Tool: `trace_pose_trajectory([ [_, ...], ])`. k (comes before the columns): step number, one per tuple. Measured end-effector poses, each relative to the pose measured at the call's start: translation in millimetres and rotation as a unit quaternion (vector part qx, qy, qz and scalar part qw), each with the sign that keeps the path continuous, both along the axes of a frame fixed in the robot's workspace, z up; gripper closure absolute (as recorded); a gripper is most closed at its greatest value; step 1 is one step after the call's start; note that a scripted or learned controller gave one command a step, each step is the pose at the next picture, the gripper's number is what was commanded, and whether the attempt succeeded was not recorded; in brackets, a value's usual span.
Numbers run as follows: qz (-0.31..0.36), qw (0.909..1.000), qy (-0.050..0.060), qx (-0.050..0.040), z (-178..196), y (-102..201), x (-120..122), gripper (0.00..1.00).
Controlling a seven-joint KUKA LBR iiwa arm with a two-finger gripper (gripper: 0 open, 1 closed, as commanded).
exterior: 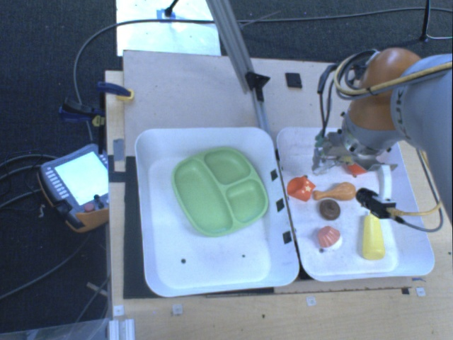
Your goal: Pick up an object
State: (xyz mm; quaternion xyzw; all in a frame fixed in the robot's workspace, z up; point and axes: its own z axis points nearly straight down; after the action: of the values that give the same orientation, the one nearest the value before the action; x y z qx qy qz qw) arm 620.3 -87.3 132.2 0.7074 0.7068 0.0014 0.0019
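Observation:
Several small things lie in the right bin (425, 257). An orange-red piece (300, 188) sits at its left side, and a tan drumstick (338, 191) lies beside it. In front of those are a brown round piece (329, 208), a pink and white cake-like piece (328, 237) and a yellow bottle (373, 237). My gripper (323, 163) hangs low over the back part of this bin, just behind the drumstick. A small orange piece (355, 168) lies right beside it, partly hidden by the wrist. Nothing can be seen held in it.
The left bin (163, 261) holds a green divided plate (219, 190). A grey pole (237, 41) slants down to the gap between the bins. A tablet-like pendant (74, 183) lies off the bench to the left.

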Motion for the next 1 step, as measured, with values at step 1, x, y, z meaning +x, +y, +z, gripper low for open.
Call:
trace_pose_trajectory([
  [1, 0.001, 1.0, -0.001, -0.0001, 64.3, -3.8, 0.9, 1.0],
])
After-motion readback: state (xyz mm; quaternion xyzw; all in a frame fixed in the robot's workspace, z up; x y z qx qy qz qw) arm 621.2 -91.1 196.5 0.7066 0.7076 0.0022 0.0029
